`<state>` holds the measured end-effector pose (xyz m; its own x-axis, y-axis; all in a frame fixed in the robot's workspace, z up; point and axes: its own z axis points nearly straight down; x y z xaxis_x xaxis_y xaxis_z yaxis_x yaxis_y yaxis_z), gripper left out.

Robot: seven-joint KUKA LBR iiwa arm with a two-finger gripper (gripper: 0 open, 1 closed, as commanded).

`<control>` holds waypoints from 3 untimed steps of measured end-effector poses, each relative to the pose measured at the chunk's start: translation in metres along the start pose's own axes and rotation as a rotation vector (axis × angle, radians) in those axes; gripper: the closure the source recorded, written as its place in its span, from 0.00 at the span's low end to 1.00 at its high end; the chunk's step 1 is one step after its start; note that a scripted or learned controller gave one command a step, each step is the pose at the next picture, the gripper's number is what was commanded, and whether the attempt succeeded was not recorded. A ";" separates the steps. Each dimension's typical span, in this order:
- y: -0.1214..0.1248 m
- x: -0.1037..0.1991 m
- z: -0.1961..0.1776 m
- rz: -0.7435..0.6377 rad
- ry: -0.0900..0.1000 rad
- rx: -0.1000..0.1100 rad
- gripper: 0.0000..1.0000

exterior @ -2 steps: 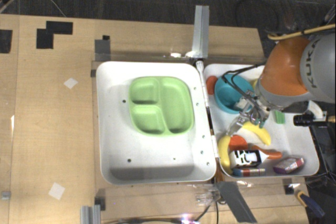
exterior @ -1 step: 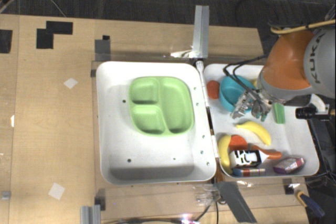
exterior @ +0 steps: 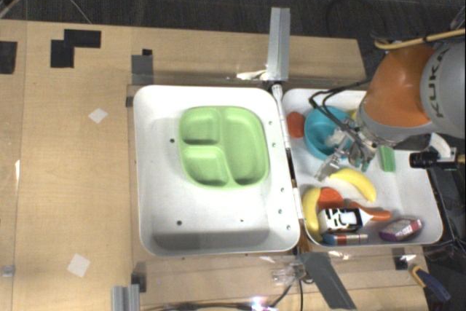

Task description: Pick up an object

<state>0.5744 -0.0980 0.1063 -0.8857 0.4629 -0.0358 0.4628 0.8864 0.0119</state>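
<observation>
**Gripper low over banana, right bin**

Banana (exterior: 354, 183) lies in the right bin (exterior: 429, 226), long axis running upper-left to lower-right, curved, its upper-left tip at the gripper.

Right bin also holds a blue bowl (exterior: 320, 133), an orange-red piece (exterior: 295, 125), a green block (exterior: 386, 158), a second yellow banana (exterior: 311, 209) by the left wall, a black-and-white bottle (exterior: 342, 218), a purple item (exterior: 400, 230). Left bin (exterior: 156, 222) — one green divided tray (exterior: 222, 146).

Gripper (exterior: 336, 162) — fingers slightly apart, tips at the banana's upper end beside the bowl; nothing seen clamped between them.
</observation>
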 end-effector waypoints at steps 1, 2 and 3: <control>-0.010 0.037 0.012 0.111 0.010 0.003 0.00; 0.010 -0.064 0.019 0.356 0.020 0.010 0.00; 0.011 -0.066 0.019 0.285 0.022 0.011 0.00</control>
<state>0.6381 -0.1191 0.0895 -0.7200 0.6939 -0.0103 0.6938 0.7201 0.0079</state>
